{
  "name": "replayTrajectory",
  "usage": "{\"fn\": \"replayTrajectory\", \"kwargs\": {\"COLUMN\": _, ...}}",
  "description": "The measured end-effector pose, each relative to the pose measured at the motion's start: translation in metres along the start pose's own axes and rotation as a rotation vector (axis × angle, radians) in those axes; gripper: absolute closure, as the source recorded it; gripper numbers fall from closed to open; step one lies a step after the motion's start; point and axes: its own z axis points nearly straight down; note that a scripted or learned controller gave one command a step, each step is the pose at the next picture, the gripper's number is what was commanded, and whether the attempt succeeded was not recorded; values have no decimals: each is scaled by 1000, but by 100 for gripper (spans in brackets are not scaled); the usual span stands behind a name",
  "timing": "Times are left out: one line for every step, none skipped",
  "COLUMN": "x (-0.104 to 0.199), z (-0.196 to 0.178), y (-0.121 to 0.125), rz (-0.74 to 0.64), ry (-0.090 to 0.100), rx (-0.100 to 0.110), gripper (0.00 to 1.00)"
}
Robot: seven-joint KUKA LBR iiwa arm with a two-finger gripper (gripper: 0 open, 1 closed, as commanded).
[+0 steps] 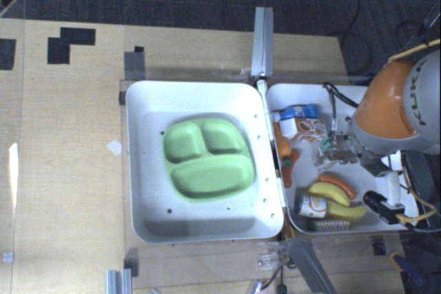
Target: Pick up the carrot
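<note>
Fingers on our gripper (335, 148) are too small and cluttered in the camera view for us to tell how far apart they stand, and we see nothing caught between them. We find the gripper low over the middle of the right bin (311, 225), with the orange-banded arm (393, 110) reaching in from the right. The carrot (283, 151) lies along that bin's left wall, just beside the divider, well left of the gripper and apart from it. Near it sit a small packet (303, 125) toward the back, and a banana (335, 200) with a red piece (336, 182) toward the front. We judge the main risk to be the wall: the carrot hugs it, so one finger may strike the rim or find no room to slip behind. A second risk is closing on the packet instead, since it lies near the carrot's upper end. The green divided tray (207, 157) in the left bin (148, 169) is out of our way.
</note>
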Motion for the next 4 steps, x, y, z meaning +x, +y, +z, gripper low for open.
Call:
{"fn": "replayTrajectory", "kwargs": {"x": -88, "z": 14, "y": 38, "rz": 74, "ry": -7, "rx": 3, "gripper": 100}}
{"fn": "replayTrajectory", "kwargs": {"x": -93, "z": -92, "y": -36, "rz": 266, "ry": -4, "rx": 10, "gripper": 100}}
{"fn": "replayTrajectory", "kwargs": {"x": -92, "z": -102, "y": -34, "rz": 260, "ry": -5, "rx": 6, "gripper": 100}}
{"fn": "replayTrajectory", "kwargs": {"x": -67, "z": -17, "y": -32, "rz": 290, "ry": -3, "rx": 13, "gripper": 100}}
